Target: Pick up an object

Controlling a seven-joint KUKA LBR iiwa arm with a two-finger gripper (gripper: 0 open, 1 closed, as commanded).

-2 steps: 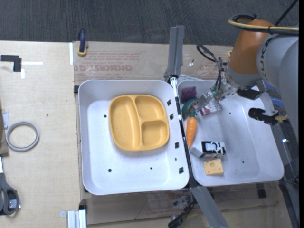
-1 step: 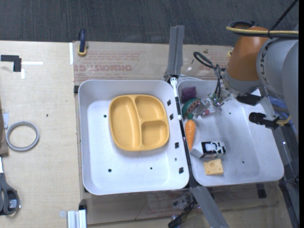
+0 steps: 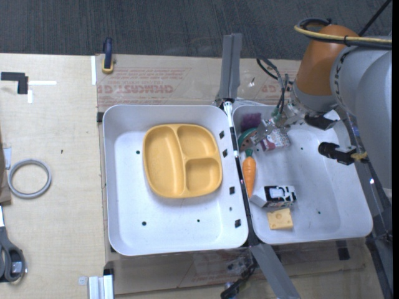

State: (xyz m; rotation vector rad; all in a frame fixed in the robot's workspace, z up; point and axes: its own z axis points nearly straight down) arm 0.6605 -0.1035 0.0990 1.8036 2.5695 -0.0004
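Seen from above, the grey arm reaches in from the right and lowers its gripper (image 3: 276,124) over a tangle of small items at the back left corner of the right bin (image 3: 324,192), where a purple object (image 3: 251,114), something green (image 3: 249,133) and a crinkled clear packet (image 3: 274,139) lie touching; how far the gripper stands open, and whether it has hold of anything, cannot be told. The packet looks light, soft and slippery, best pinched across a fold. Nearer the front lie one carrot (image 3: 249,172), likely firm and easiest taken across its thick middle, one small black-and-white box (image 3: 279,195), stiff and square-sided, and one yellow cheese wedge (image 3: 280,219). The left bin (image 3: 124,185) carries one yellow divided plate (image 3: 182,160) with three compartments. On the table (image 3: 56,229) rests one grey ring (image 3: 28,178)
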